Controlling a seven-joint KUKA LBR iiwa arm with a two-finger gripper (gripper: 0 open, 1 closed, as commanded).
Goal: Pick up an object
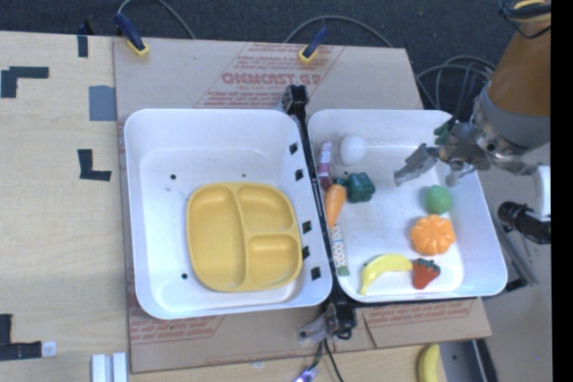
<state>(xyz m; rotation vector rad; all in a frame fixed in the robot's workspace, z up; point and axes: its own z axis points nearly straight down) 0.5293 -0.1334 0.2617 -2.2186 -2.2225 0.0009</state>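
Just beside tool (432, 167), green ball (438, 199)

**Arm reaching in from the right edge**

The arm (524, 94) enters at the right edge of the frame, its orange band uppermost and the grey wrist below it. The gripper (430, 167) points toward the left at right of centre, its two fingers (413, 165) spread apart with nothing between them.

My grey pincer (436, 165) hangs over white bins. One bin holds a yellow tray (243, 236); the other a yellow banana (385, 269), orange pumpkin (433, 234), green ball (438, 199), white egg (353, 148).
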